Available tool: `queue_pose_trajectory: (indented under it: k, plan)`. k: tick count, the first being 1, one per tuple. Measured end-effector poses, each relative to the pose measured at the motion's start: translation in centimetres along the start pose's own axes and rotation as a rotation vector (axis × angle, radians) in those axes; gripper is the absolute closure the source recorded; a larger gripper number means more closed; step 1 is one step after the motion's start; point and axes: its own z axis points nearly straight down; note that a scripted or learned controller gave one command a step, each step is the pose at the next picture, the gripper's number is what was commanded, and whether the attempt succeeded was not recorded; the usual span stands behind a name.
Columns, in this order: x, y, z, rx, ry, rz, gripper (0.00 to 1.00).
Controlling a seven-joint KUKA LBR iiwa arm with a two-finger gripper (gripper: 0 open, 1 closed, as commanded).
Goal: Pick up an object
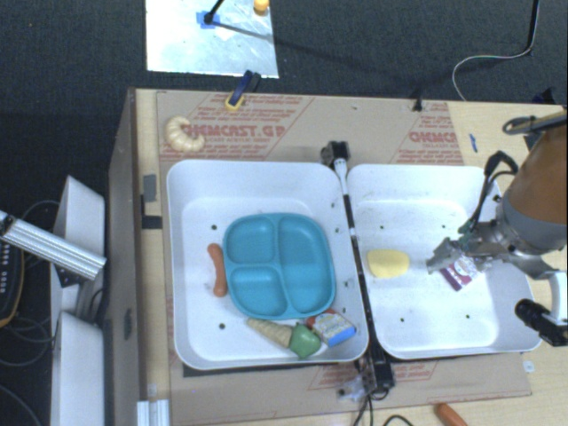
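The gripper hangs over the right bin's right side; whether its jaws are apart cannot be told. One yellow lump lies near the bin's left edge.

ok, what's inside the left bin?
The left bin holds a blue divided plate, an orange sausage-like piece beside it, and a cone, green piece and small packet along the plate's near edge. Whatever lies under the plate is covered.
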Motion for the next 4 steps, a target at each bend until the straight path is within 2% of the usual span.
queue_pose_trajectory:
  k: [1,2,3,4]
  plan:
    - [-5.9,2.0,6.4,0.001,0.0,0.002,0.0]
    - [-6.9,8.2,10.1,-0.001,0.0,0.0,0.0]
    - [-6.9,15.8,3.8,-0.005,-0.002,-0.002,0.0]
    - [-6.1,6.0,5.5,0.0,0.0,0.001,0.0]
